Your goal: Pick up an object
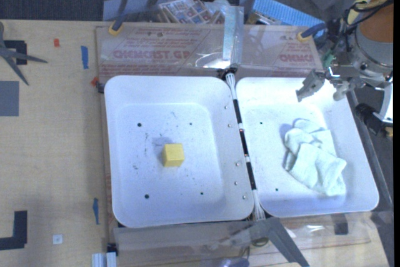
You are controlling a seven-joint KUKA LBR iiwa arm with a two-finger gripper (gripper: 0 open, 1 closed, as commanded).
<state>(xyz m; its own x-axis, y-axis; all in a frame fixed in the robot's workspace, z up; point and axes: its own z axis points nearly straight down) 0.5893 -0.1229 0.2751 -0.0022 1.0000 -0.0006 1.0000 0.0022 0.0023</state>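
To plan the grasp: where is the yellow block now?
The yellow block lies near the middle of the left bin, far from the white cloth in the right bin.

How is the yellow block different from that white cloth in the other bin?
The block is yellow, small and boxy; the cloth is white, larger and crumpled. The block sits in the left bin, the cloth in the right bin, nearer the gripper. Each lies alone, untouched.
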